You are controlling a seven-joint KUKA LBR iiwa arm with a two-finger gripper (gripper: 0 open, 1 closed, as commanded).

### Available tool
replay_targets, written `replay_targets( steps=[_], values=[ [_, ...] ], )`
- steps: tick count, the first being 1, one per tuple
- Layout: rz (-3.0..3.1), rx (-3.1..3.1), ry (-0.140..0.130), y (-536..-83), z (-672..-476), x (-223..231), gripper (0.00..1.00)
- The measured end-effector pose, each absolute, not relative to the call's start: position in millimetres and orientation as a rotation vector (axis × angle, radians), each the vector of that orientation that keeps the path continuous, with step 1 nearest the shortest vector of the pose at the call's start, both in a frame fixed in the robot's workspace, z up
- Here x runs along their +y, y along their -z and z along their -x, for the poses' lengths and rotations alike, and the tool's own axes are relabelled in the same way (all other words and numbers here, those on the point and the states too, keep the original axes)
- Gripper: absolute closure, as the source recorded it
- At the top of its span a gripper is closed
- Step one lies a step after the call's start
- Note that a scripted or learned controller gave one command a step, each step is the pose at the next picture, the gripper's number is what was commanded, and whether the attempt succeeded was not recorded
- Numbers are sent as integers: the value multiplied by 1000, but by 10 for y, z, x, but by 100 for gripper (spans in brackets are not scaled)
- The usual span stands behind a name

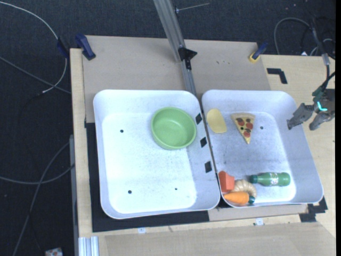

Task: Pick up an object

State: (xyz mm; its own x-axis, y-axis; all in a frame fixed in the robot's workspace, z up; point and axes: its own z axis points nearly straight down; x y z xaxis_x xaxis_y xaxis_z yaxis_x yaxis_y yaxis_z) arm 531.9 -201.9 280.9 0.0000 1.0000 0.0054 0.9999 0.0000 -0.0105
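Smooth orange carrot (236,198); glossy green bottle (272,179); round bowl (173,127).

Lab bench (133,63) (loose cables (32,15))

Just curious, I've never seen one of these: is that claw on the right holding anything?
No. The gripper hangs open at the right bin's edge, nothing between its fingers.

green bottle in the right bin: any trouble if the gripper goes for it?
The green bottle lies on its side, so it will probably roll if nudged. Its rounded, glossy-looking body may slip between fingers. It sits close to the bin's front wall, likely cramping approach.
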Motion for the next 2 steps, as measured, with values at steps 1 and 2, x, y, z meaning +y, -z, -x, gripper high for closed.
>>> replay_targets(
  steps=[1,2],
  values=[
    [2216,-2218,-1,-2837,-5328,-2021,0],
    [2213,-2210,-7,-2401,-5321,-2053,0]
  ],
)
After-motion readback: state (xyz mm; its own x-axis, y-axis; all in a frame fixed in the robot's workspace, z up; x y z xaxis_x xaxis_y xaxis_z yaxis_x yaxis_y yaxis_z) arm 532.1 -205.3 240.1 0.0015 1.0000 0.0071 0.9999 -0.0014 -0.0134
